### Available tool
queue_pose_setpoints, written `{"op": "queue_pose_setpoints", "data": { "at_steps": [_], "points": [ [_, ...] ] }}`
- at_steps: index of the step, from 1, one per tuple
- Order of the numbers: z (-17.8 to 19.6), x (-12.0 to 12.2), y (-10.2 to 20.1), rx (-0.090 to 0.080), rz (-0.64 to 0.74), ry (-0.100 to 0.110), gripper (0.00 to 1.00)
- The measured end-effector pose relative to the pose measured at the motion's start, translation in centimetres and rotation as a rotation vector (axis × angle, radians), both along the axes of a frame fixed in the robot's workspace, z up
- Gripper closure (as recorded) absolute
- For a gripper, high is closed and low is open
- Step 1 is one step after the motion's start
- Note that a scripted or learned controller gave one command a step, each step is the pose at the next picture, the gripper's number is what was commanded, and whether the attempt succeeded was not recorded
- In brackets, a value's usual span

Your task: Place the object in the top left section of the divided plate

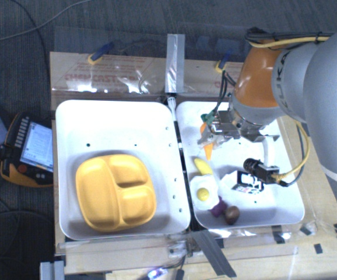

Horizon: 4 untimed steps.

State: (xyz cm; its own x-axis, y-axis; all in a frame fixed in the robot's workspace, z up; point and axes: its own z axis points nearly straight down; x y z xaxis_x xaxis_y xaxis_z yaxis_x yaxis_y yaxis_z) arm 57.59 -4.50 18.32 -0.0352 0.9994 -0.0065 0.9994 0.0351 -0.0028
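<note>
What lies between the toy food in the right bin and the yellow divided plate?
Only the two bins' adjoining rims separate the right bin's toy food, such as the carrot, from the divided plate. The gripper hovers over the carrot.

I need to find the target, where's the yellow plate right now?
The plate lies in the left bin, toward its front, across the divider from the fried egg in the right bin.

The arm (297,69) runs off the right edge and covers the right bin's (285,214) far corner behind the jaws. Just left of the jaws, an orange object (207,147) is partly hidden.
</note>
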Motion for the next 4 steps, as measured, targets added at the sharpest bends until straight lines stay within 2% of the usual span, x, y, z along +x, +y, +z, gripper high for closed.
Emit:
{"op": "queue_pose_setpoints", "data": {
  "at_steps": [1, 2, 3, 4],
  "points": [
    [-0.1, 3.8, 6.2, 0.003, 0.063, 0.001, 1.0],
    [-0.1, 0.0, 14.0, 0.005, 0.137, 0.002, 1.0],
    [-5.9, 0.1, 18.9, 0.004, 0.148, -0.001, 1.0],
    [-6.1, 0.0, 18.8, 0.003, 0.148, 0.001, 0.0]
  ]
}}
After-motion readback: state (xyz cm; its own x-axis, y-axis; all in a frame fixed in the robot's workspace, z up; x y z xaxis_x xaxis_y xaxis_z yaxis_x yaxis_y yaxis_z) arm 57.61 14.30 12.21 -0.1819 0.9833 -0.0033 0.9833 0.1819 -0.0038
